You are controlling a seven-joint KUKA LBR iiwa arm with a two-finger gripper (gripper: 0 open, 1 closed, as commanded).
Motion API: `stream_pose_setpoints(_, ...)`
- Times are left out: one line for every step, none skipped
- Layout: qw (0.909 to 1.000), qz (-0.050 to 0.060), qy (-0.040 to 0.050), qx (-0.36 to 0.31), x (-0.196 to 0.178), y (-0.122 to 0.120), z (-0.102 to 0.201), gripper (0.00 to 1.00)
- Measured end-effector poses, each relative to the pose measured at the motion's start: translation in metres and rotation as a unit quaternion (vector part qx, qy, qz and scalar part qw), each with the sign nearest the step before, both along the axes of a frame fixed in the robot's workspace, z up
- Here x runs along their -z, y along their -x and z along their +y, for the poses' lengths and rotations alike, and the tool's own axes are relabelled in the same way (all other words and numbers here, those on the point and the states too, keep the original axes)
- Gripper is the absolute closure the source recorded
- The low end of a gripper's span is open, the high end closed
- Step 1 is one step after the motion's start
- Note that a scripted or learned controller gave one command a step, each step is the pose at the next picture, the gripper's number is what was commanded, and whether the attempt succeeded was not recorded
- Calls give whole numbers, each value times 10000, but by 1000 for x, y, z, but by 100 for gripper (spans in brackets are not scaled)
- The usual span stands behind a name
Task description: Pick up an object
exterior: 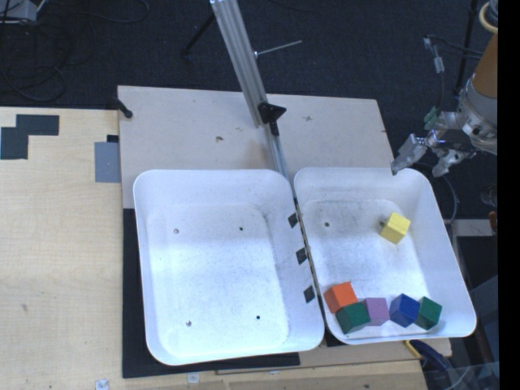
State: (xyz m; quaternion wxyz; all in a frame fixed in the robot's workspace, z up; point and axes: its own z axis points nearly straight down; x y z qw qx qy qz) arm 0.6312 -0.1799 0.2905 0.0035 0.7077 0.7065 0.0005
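Observation:
The right bin (370, 197) holds a yellow cube (395, 227) near its far right side. Along its near edge sit an orange cube (340, 296), a dark green cube (353, 318), a purple cube (377, 309), a blue cube (403, 309) and another green cube (428, 312). My gripper (424, 159) hangs at the far right corner of this bin, above its rim, with its fingers spread open and nothing between them. It is above and to the right of the yellow cube, well apart from it.
The left bin (215, 262) lies beside the right one, with black clips (299, 254) along the shared wall. A slanted aluminium bar (246, 71) rises from behind the bins. Pale board surrounds the bins on the left and behind.

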Motion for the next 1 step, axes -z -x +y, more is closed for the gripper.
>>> stream_pose_setpoints(10000, -7, -10, -14, -133, 18, 4, 0)
